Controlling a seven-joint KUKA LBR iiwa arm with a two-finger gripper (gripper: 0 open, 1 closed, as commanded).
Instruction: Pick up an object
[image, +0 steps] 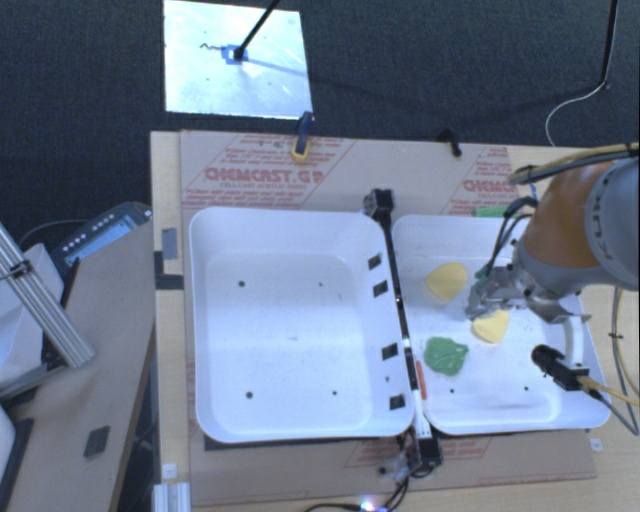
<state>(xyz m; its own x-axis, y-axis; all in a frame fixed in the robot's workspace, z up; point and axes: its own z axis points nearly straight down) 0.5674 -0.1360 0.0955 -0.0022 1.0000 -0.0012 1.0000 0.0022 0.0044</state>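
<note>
In the right bin (500, 405) lie three small objects. A yellow rounded piece (447, 279) rests toward the bin's left, a yellow heart-like piece (491, 327) lies near the middle, and a green crumpled piece (445, 355) sits lower left. My gripper (483, 300) reaches down from the right, its tip between the two yellow pieces and just above the heart-like one. The arm's body hides part of the fingers.
The left bin (290, 400) stands beside the right one, split by a black divider rail (395, 310). A green item (490, 211) peeks out at the right bin's far edge. A cable (570, 375) hangs off the arm over the bin's right side.
</note>
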